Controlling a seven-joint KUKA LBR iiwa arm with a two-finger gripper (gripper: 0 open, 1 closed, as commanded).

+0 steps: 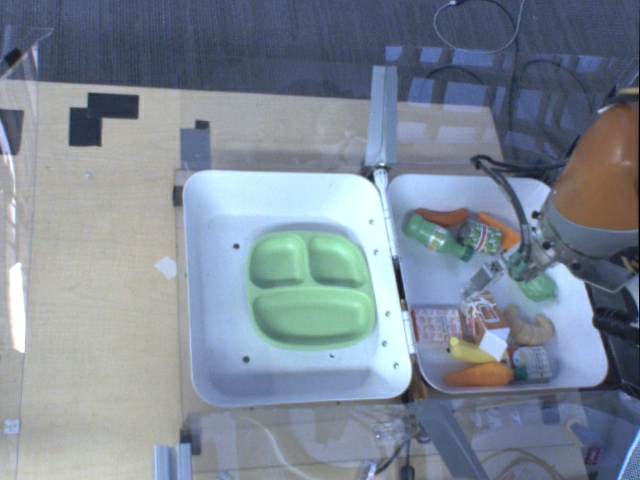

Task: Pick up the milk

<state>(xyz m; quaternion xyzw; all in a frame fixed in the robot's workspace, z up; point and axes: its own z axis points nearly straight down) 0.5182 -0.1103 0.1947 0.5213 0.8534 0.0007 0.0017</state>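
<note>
Your gripper (487,286) hangs low in the right bin (590,368), its thin metal fingertips a little apart with nothing between them. Just below them lies the milk (437,325), a flat red-and-white printed carton on the bin floor. Beside it you see a yellow banana (474,349), an orange carrot (478,375) and a green bottle (436,236). The left bin (210,268) holds a glossy green divided tray (311,289). The arm hides part of a small green object.

Glossy white plastic bins (290,193), wooden bench (100,268)
</note>
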